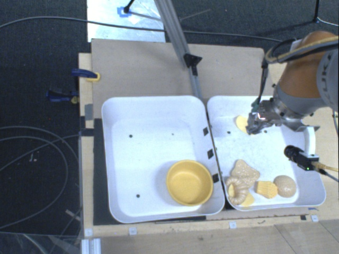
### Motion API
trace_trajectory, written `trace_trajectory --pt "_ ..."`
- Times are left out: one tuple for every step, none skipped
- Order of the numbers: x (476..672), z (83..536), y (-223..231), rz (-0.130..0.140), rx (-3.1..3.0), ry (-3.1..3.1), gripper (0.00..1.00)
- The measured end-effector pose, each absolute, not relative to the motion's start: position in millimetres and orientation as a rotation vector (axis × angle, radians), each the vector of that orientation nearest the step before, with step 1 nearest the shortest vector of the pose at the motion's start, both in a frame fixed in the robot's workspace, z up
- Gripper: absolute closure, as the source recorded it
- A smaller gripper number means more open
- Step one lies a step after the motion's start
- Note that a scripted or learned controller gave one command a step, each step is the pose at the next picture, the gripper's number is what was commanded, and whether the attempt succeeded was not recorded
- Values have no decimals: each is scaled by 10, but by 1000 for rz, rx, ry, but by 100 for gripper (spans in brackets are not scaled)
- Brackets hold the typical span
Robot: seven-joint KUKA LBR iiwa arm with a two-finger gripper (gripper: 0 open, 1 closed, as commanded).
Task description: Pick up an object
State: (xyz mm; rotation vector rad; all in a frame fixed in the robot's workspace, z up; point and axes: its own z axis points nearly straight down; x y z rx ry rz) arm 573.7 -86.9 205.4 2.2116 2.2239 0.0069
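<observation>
My gripper (256, 124) is low in the upper part of the right bin (265, 103), reaching in from the right. A small flat yellow piece (241, 123) lies just to its left, touching or partly under the gripper's tip. Along the front of the same bin lie a lumpy beige object (244, 172), a curled beige-and-yellow piece (237, 191), a yellow wedge (266, 189) and a round beige ball (285, 186). A yellow bowl (189, 182) sits upright in the front right corner of the left bin (132, 110).
The two bins meet at a raised rim (211, 147) with black clips. A slanted grey pole (177, 33) crosses above the bench behind the bins. A black and white fitting (301, 155) sticks out over the right bin's right side.
</observation>
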Motion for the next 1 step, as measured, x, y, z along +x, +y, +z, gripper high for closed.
trace_trajectory --pt "5692 2679 -852 8 2209 2224 100"
